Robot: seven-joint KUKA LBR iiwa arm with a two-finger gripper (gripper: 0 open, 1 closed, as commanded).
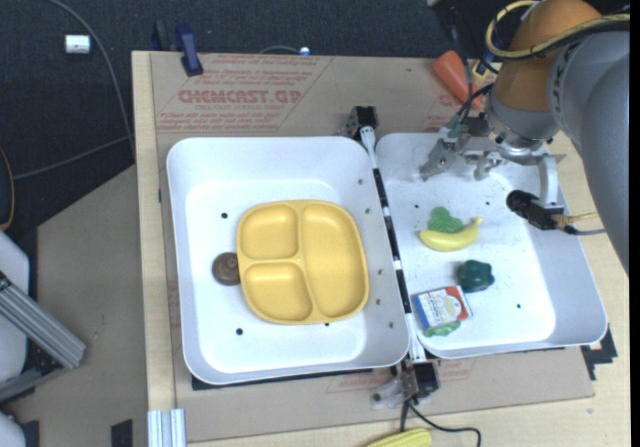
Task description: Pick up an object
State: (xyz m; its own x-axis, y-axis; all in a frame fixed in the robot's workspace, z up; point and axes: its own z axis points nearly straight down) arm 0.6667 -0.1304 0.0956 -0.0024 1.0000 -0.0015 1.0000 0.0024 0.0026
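My gripper (458,165) hangs over the far end of the right bin (560,285), its two grey fingers spread open with nothing between them. Nearer the camera, in that bin, lies a yellow banana (452,237) with a small light green piece (445,221) against its far side. A dark green object (475,276) sits closer to the front, and a small red, white and blue carton (441,309) lies near the bin's front left corner. All of these lie apart from the gripper.
The left bin (200,195) holds a yellow divided plate (300,260) with a brown round thing (226,268) at its left side. An orange object (450,75) and a blue clip (187,49) rest on the bench behind the bins.
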